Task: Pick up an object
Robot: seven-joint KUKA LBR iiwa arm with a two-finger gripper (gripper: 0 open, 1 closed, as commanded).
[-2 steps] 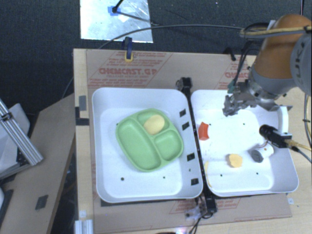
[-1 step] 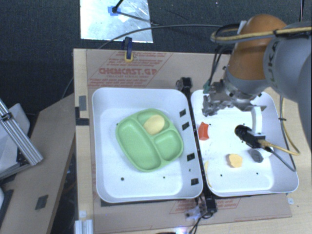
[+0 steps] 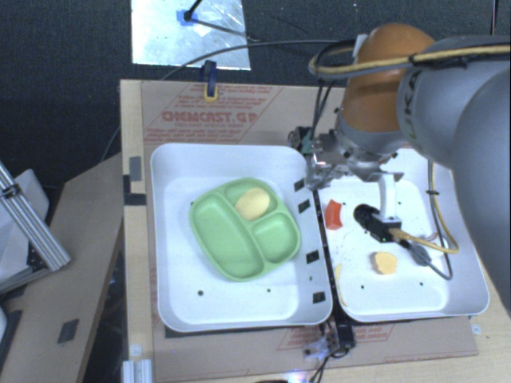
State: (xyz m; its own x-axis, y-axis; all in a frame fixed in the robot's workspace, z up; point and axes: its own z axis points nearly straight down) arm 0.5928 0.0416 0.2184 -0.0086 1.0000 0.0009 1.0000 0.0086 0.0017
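My gripper (image 3: 316,172) hangs low over the back left corner of the right bin (image 3: 447,298), close to the divider between the two bins. A small red piece (image 3: 333,214) lies in the right bin just in front of the gripper, apart from it. Nearer the bin's front lies a small yellow chunk (image 3: 385,262). In the left bin (image 3: 180,294) a green compartment plate (image 3: 231,242) holds a pale yellow rounded object (image 3: 254,203) in its back compartment. The arm's bulk hides the back of the right bin.
A cardboard sheet (image 3: 211,110) lies under both bins. Black clips (image 3: 306,207) line the divider between the bins. A grey metal frame (image 3: 32,230) stands at the far left, off the bench.
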